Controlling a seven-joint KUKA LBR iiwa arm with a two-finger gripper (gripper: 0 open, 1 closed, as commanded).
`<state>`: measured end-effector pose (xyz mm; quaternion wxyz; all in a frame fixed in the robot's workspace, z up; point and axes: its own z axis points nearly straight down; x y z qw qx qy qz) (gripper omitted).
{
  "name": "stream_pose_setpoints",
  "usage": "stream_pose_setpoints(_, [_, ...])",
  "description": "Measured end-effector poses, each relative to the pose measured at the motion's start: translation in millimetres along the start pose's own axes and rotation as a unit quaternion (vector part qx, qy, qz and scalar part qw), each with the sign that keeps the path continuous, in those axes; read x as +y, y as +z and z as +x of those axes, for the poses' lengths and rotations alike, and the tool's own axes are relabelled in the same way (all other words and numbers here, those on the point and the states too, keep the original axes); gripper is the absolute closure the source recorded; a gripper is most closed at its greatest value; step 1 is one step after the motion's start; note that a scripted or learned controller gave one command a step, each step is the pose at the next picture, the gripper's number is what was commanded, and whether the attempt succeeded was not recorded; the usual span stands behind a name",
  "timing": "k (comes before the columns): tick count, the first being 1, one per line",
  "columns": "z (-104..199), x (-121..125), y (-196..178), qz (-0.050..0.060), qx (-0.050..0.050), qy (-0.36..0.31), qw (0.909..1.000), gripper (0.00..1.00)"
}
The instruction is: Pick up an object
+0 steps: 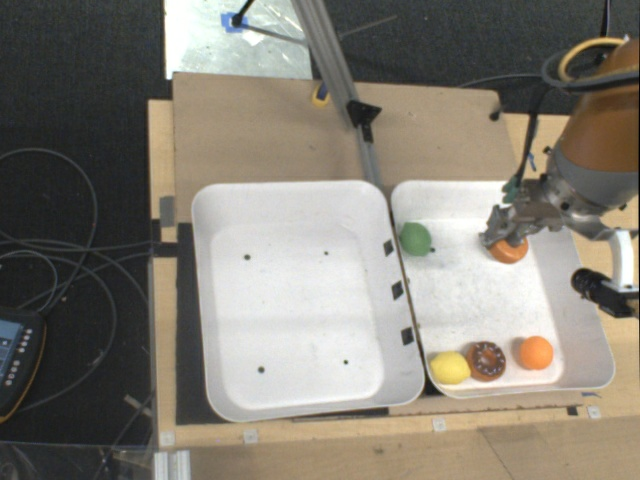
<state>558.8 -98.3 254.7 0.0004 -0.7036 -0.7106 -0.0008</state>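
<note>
Camera view: end effector [508,236] sits low over an orange object [509,252] at right-center of frame, in the right bin [470,298]. Can't tell if it's gripping. Object looks small, light, rigid, smooth, likely slippery; best pinched across its middle. Green ball [415,238] lies left of it.

White bins [300,208] hold green [415,238], yellow [450,368], orange [536,352] balls.

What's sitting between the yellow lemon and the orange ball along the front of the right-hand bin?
A brown doughnut, touching the yellow lemon with a small gap before the orange ball, as the camera view shows.
</note>
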Motion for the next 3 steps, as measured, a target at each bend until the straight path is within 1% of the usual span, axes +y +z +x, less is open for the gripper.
stream_pose_setpoints(1, [45,15,-1,-0.001,0.0,0.0,1.0,1.0])
stream_pose_setpoints(2, [109,26,6,-0.001,0.0,-0.001,1.0,1.0])
stream_pose_setpoints(3, [162,40,5,-0.001,0.0,-0.001,1.0,1.0])
